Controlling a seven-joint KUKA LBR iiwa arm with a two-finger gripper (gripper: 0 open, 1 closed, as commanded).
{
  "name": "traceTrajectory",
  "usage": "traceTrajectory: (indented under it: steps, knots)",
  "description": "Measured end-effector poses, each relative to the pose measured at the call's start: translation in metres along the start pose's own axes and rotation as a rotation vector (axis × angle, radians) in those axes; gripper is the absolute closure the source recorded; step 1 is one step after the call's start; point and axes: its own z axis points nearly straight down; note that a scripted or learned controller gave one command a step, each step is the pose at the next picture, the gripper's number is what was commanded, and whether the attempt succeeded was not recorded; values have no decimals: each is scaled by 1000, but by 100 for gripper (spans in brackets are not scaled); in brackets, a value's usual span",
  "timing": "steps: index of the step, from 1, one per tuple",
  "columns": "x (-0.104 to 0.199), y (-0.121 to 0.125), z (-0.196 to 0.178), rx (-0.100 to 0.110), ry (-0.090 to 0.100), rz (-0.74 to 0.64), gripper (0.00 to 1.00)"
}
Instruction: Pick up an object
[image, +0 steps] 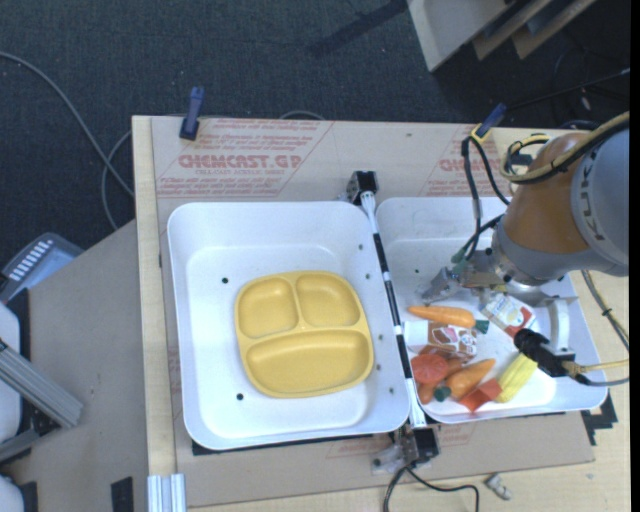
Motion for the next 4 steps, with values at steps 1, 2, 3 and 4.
traceTrajectory:
  steps: [1, 2, 3, 4]
  knots:
    - [15, -21, 15, 11, 0, 1, 0]
    - [15, -20, 4, 8, 0, 0, 100]
    - [15, -20, 5, 8, -1, 0, 0]
    - [-51, -9, -35, 14, -4, 2, 0]
